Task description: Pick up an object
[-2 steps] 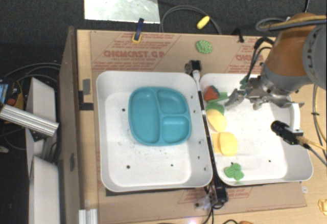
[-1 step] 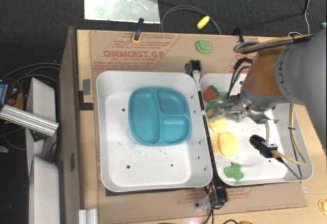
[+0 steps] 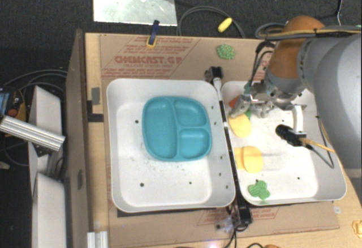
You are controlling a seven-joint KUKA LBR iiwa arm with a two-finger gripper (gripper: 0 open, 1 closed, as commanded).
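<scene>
Gripper [image 3: 247, 106] is hovering in the right bin [image 3: 325, 184], touching 1 yellow piece [image 3: 240, 126]; finger state unclear. Risk: crowding the bin wall, the piece may be slipping aside.

This looks like a robotics lab, not a home or kitchen. The worktop [image 3: 169, 51] is a plain brown board printed with a maker's name, standing on dark carpet [image 3: 45, 9], with loose black cables [image 3: 198, 15] trailing behind it, up and to the left of the hand [image 3: 253, 102]. Far left of the hand lies an aluminium rail [image 3: 31, 132], and the two white bins [image 3: 121, 128] hold only plastic toys.
</scene>
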